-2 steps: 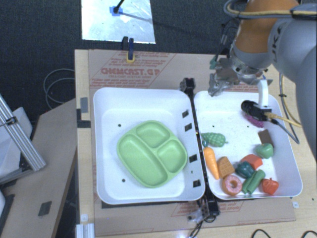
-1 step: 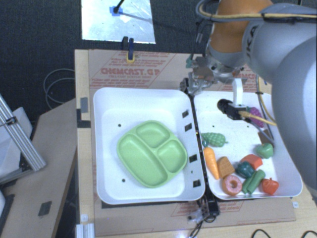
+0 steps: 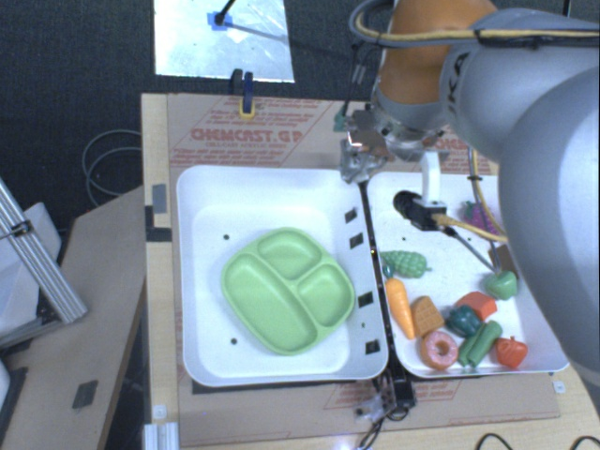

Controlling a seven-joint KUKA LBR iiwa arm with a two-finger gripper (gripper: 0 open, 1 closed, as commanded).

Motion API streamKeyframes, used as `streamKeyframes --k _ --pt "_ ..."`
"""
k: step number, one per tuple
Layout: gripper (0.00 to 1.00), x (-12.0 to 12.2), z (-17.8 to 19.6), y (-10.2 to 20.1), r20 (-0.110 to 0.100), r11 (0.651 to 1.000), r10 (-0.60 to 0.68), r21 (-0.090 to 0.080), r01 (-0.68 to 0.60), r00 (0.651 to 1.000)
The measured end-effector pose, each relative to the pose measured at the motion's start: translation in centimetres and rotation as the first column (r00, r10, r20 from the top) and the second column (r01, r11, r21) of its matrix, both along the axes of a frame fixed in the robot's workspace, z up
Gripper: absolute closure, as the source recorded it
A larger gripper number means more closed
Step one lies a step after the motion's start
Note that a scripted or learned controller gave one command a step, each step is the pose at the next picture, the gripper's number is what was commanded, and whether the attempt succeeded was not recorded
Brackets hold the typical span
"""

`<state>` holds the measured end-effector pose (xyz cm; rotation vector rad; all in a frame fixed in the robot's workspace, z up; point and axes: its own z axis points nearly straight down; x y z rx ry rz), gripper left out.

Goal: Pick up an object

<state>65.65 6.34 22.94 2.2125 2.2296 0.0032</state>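
Note:
My gripper (image 3: 359, 169) hangs over the far end of the divider between the two white bins, above both floors, with nothing visibly in it. The right bin (image 3: 539, 359) holds toy food. A bumpy green vegetable (image 3: 405, 264) lies near the divider, with an orange carrot (image 3: 400, 307) and a brown bread piece (image 3: 428, 315) below it. A pink donut (image 3: 438, 349), a green cucumber (image 3: 478, 343) and a red tomato (image 3: 511, 351) lie at the front. A teal piece (image 3: 462, 321), a red piece (image 3: 478, 303), a green pepper (image 3: 502, 284) and a purple item (image 3: 483, 218) sit further right.
A light green divided plate (image 3: 288, 291) lies in the left bin (image 3: 202, 251). The grey arm (image 3: 534, 129) covers the right bin's far right side. A blue and yellow clamp (image 3: 245, 92) stands behind the bins.

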Motion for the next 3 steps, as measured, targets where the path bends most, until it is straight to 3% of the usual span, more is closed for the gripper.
streamKeyframes --k 2,3 --pt "1.0 -1.3 -0.9 -0.3 -0.002 1.0 -0.004 -0.001 0.004 1.0" --pt "1.0 -0.7 0.5 -0.6 0.001 1.0 -0.005 -0.001 0.005 1.0"
